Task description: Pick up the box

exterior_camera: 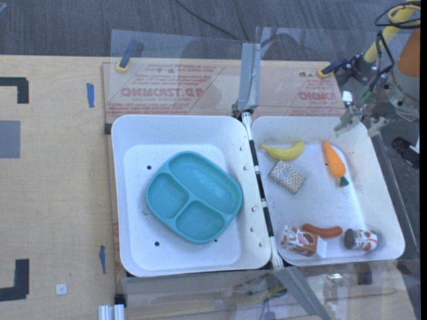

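1. The box lies in the right bin, in its upper-left part, at about 10 o'clock from the bin's middle. It is small and flat, patterned, and turned at a slant to the bin walls.
2. A banana lies just beside the box at its 12 o'clock, near but apart from it. A carrot lies well off at its 3 o'clock. Towards 5 o'clock, by the bin's near wall, are a sausage, a packet and a can.
3. The left bin holds a blue tray, which has no part in this task.
4. The gripper hangs over the right bin's far right corner, at about 2 o'clock from the box and well apart from it. How far its fingers stand open I cannot tell at this size; nothing shows between them.
5. Judgement on handling: the box looks like light card, stiff enough to hold its shape but likely to dent under a hard squeeze. Lying flat, it offers little height above the bin floor.
6. Judgement on the hold: take it across the shorter pair of sides, with the wrist turned to match its slant, coming in from the side away from the banana so the fingers do not nudge the fruit.
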Available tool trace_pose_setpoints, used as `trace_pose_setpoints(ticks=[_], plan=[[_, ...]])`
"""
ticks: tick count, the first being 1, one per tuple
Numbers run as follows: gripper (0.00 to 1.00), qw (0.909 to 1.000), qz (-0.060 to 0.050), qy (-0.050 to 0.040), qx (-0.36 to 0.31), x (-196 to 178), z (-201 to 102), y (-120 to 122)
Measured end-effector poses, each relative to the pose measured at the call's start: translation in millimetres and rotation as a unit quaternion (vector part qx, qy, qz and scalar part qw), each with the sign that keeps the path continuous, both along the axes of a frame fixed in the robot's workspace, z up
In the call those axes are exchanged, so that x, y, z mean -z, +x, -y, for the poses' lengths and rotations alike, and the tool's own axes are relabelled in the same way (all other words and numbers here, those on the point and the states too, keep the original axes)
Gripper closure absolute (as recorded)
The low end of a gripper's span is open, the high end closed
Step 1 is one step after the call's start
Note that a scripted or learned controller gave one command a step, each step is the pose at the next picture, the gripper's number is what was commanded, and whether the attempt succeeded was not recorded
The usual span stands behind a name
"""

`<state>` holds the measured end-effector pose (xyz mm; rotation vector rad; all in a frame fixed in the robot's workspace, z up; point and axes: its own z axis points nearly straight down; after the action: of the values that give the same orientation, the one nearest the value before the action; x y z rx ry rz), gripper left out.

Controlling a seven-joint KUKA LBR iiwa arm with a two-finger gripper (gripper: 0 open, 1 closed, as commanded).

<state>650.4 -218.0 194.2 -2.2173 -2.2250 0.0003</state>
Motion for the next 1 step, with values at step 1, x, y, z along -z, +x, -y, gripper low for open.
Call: trace_pose_setpoints(ticks=[1], plan=[[1.00,1.0000,0.002,-0.0016,-0.002,-11.6,-0.4,1.4]])
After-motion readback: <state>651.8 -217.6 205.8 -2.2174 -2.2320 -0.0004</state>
